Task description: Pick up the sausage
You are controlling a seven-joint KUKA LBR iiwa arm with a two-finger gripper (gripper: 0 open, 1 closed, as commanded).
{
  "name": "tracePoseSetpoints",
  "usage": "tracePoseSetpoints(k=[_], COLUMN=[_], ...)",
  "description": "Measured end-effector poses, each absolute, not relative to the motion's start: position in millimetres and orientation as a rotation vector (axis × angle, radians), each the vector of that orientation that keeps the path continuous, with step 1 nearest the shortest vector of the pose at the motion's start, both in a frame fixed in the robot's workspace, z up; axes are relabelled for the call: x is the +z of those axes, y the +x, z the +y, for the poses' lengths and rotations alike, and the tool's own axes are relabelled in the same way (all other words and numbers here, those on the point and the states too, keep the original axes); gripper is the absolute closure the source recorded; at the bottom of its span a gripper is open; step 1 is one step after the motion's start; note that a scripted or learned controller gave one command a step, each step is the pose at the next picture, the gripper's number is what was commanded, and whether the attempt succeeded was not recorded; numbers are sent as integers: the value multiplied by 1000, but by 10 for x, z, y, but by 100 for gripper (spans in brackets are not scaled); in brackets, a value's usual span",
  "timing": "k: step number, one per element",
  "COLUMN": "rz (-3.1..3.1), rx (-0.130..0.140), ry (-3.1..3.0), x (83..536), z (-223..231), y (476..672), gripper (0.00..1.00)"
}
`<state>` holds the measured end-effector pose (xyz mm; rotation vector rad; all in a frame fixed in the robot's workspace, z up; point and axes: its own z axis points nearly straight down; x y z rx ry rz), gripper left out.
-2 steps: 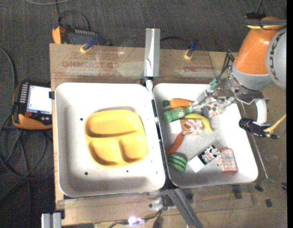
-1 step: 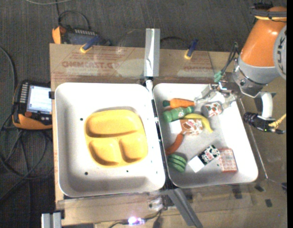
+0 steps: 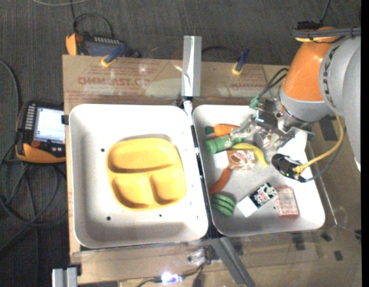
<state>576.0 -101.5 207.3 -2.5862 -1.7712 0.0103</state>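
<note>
The claw (image 3: 263, 130) hangs over the right bin (image 3: 316, 220); whether it is clenched or released cannot be told. The sausage (image 3: 220, 180) lies below and left of it, apart, above the green cylinder (image 3: 222, 204).

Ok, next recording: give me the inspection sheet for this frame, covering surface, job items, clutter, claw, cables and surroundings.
Surface: bench with left bin and right bin, side by side.
Job's things: sausage, brownish-orange, lying at a slant in the right bin, left of centre, not held.
Clutter: yellow divided tray in the left bin; in the right bin a green round piece, carrot, banana, small printed boxes.
Claw: low over the right bin's far part, among the toys; finger state unclear.
Cables: yellow cable by the arm; black cables on the floor.
Surroundings: handheld pendant at left; dark carpet.
</note>
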Motion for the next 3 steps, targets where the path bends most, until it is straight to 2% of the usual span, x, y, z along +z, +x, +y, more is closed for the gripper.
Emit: tracePoseSetpoints(k=[1, 2, 3], rz=[-1985, -1983, -2327], rx=[-7, -5, 6], ry=[-2441, -2444, -2103], x=[872, 945, 2132], z=[-1028, -1037, -428], y=[5278, 5287, 5228], gripper=[0, 100, 100])
